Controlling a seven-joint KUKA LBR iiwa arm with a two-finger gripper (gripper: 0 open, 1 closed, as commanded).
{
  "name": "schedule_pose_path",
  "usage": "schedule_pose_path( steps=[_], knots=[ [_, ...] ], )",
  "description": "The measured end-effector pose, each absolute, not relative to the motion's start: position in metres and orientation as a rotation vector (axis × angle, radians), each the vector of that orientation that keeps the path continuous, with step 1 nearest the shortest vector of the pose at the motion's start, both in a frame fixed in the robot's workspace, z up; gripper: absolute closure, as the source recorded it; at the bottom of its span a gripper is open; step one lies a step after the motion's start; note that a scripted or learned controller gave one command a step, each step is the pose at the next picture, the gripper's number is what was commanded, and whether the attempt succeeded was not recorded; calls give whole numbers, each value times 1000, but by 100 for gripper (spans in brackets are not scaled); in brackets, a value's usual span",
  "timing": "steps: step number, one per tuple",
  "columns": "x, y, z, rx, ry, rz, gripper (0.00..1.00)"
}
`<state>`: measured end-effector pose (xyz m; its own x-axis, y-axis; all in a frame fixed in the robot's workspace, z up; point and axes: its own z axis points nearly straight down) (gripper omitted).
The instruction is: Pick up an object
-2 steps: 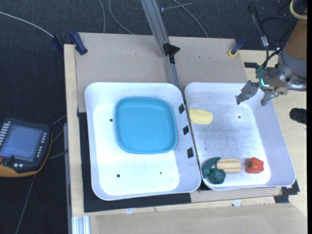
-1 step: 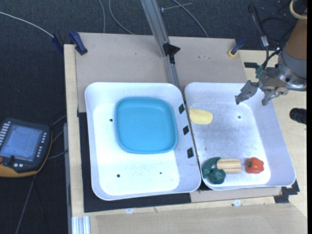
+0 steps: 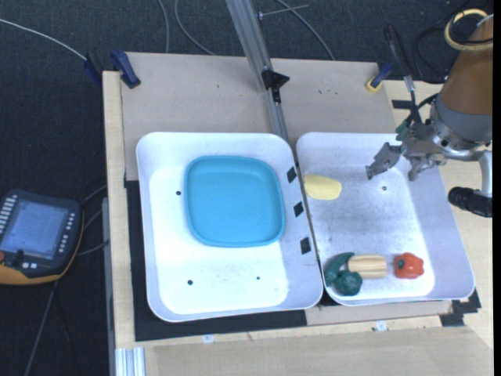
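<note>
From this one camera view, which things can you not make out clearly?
- Arm: the picture's right edge and top cut it off, so its upper part is out of frame.
- Gripper: above the right bin, small and slightly blurred; nothing shows between its fingers.
- Green object: at the bin's near edge, its shape is too small to name; the tan piece touches it.
- Handheld screen: display unreadable, too small.

A handheld control pendant (image 3: pixel 35 237) lay on dark carpet at nine o'clock, cables (image 3: pixel 156 6) looped at twelve, and blue clamps (image 3: pixel 125 69) gripped the bench's (image 3: pixel 203 92) upper-left corner.
</note>
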<state>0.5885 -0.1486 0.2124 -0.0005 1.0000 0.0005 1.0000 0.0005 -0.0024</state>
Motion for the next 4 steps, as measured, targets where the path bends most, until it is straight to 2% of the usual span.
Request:
schedule_pose_path(
  steps=[2,3,4],
  knots=[
    [588,-143,99,-2219,-2220,3,0],
    [590,-143,112,-2222,-2222,-2,100],
    [592,-141,154,-2223,-2224,-3,100]
  ],
)
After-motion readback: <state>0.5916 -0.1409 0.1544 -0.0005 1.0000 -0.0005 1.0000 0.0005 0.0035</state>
